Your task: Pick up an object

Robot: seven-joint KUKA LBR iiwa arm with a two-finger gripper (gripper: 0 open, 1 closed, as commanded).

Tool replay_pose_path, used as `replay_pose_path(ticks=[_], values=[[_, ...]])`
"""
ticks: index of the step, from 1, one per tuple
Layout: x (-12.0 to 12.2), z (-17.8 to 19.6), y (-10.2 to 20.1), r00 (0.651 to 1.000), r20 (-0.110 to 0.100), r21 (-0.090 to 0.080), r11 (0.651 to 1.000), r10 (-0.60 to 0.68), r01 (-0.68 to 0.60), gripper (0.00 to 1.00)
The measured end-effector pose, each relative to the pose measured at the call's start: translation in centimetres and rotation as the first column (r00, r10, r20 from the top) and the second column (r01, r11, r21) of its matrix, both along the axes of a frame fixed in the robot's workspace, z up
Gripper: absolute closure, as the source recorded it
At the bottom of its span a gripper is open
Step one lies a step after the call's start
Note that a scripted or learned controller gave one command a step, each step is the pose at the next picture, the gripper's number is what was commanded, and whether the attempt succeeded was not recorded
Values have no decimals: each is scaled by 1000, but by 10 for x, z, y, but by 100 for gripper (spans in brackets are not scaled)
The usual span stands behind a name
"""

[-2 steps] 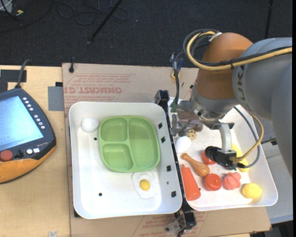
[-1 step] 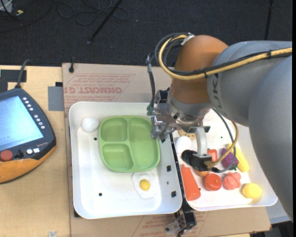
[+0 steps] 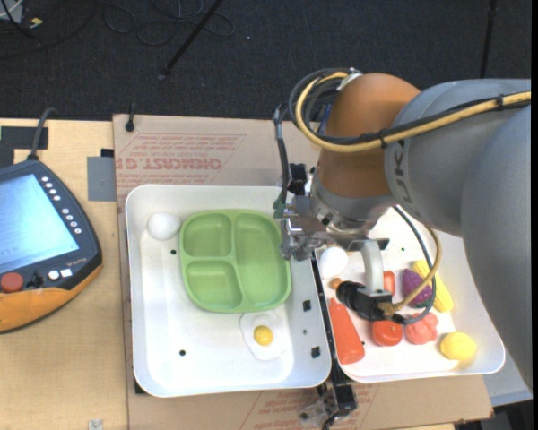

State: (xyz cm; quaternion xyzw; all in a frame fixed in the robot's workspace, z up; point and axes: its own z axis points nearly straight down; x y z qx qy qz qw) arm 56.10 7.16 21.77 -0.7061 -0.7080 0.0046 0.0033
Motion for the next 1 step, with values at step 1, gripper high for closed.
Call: replay_pose_path(ticks=[1], values=[[11,-4,3,1000,3,0,1000,5,-5,100]])
